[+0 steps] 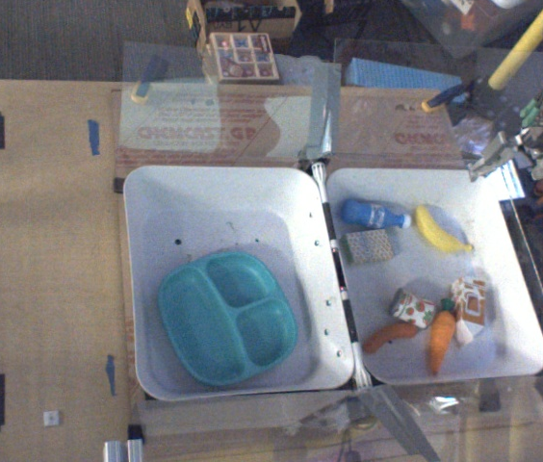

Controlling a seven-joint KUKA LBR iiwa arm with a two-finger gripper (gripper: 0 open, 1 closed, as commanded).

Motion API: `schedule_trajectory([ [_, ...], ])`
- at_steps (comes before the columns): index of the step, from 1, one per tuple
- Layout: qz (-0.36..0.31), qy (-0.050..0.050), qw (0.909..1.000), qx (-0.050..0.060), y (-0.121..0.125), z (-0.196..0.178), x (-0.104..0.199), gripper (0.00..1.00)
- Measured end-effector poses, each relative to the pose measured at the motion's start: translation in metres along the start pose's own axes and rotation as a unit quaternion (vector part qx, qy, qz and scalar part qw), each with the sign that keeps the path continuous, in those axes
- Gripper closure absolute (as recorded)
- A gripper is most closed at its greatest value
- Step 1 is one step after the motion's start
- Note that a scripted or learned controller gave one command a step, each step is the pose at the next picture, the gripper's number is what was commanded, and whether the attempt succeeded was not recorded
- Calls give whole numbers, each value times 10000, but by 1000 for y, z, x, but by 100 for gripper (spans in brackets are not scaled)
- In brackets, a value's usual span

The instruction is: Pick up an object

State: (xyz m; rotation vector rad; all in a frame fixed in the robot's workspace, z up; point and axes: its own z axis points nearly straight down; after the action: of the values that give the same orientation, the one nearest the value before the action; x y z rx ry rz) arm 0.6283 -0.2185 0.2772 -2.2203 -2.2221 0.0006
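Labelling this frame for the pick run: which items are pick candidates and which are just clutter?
Pick candidates, all in the right bin:
blue bottle
banana
grey sponge
carrot
small can
brown sausage-shaped piece
small carton

Just lying about:
teal divided plate in the left bin
cardboard box beyond the bins
patterned tile box

The gripper hangs over the right bin's far corner.

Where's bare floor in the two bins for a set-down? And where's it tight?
Left bin: open floor behind the teal tray, toward the far wall. Right bin: a bare strip between the banana and the carrot, plus the near-right corner. Crowded: near centre, where carrot, small can and carton cluster.
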Motion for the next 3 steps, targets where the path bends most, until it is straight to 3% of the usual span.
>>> schedule_trajectory([
  [1, 34, -4, 10000, 2, 28, 88, -2, 0],
  [2, -543, -4, 9985, -10, -8, 177, 30, 0],
  [3, -524, -13, 9986, -32, -8, 166, 27, 100],
])
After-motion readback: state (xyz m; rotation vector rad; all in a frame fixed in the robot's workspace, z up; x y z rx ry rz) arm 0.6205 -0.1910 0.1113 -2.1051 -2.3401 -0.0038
